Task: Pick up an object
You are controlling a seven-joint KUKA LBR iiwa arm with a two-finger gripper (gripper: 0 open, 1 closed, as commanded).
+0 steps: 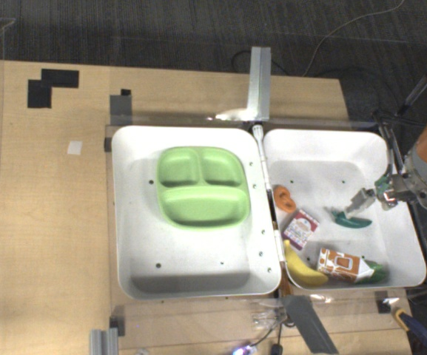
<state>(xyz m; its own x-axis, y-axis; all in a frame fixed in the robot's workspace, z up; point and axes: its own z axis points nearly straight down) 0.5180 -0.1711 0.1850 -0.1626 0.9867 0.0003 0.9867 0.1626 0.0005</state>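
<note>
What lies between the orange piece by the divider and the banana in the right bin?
In the camera view, a small purple-and-white packet lies between the orange piece and the banana, just right of the divider.

a light wooden bench (43, 220) stands on dark grey carpet (161, 21) crossed by a cable (346, 24).

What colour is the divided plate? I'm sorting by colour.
Light green plate, in the camera view.

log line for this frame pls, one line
claw: over right bin, just above teal object | holding: nothing seen | left bin: green tray | right bin front: banana, carton
</note>
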